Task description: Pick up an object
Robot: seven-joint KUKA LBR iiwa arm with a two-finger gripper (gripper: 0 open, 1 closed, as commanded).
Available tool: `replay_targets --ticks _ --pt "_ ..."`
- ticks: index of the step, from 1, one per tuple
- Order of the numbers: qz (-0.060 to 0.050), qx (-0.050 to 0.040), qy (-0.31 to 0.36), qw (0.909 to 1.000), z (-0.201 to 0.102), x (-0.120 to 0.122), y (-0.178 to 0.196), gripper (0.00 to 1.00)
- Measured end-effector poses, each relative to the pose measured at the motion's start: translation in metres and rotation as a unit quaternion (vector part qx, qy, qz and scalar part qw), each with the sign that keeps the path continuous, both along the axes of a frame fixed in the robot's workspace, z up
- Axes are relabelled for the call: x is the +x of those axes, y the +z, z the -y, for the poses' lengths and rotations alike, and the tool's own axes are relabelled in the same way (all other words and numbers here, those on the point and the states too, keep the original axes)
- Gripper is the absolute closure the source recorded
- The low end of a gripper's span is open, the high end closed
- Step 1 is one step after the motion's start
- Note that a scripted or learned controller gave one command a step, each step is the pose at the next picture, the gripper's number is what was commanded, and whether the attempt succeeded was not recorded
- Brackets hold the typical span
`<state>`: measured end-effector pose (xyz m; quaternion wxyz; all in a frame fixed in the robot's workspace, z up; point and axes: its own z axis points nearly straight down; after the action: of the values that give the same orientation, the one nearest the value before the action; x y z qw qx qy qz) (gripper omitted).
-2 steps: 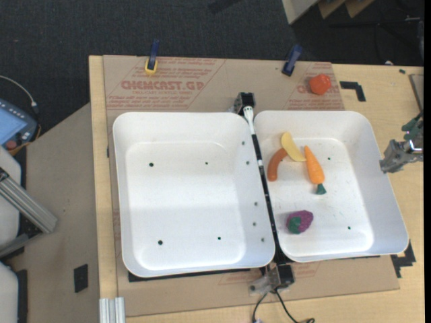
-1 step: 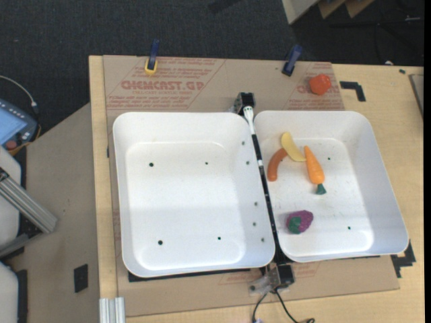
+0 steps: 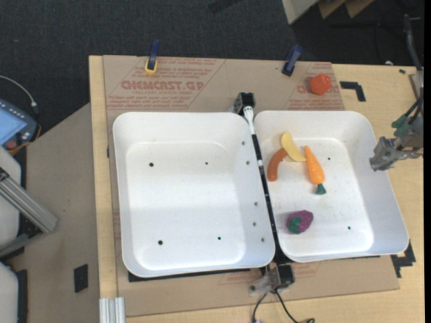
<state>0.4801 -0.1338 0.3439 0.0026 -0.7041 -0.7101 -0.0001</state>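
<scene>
While nothing is lifted yet: gripper (image 3: 387, 155) hangs at the right bin's (image 3: 385, 200) outer rim.
Fingers: too small and blurred to tell their state.
Targets: carrot (image 3: 314, 166), banana slice (image 3: 292, 147), orange sausage (image 3: 276, 164) clustered inward of the fingers; purple piece (image 3: 300, 221) nearer the front, apart.
Cut off: arm, at the frame edge.
Outside bins: an orange object (image 3: 320, 84) on the tabletop (image 3: 202, 79), out of easy reach.

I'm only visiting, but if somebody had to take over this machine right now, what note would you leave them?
End effector: at the right rim of the right bin, nothing seen in it; whether open or shut is unclear.
Things: in the right bin lie a carrot, a yellow banana-like piece touching a brownish sausage-like piece, and a purple item nearer the front. An orange item sits on the cardboard behind the bins.
Done: nothing picked up.
Left: the whole pick.
</scene>
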Motion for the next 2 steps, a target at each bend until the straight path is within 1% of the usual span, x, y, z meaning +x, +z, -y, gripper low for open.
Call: replay_targets --ticks 1,2 --pt "0.008 -0.0049 -0.006 0.9999 0.043 0.0 0.086 1.0" --pt "-0.001 -0.0008 -0.002 1.0 -0.024 -0.001 0.03 1.0"
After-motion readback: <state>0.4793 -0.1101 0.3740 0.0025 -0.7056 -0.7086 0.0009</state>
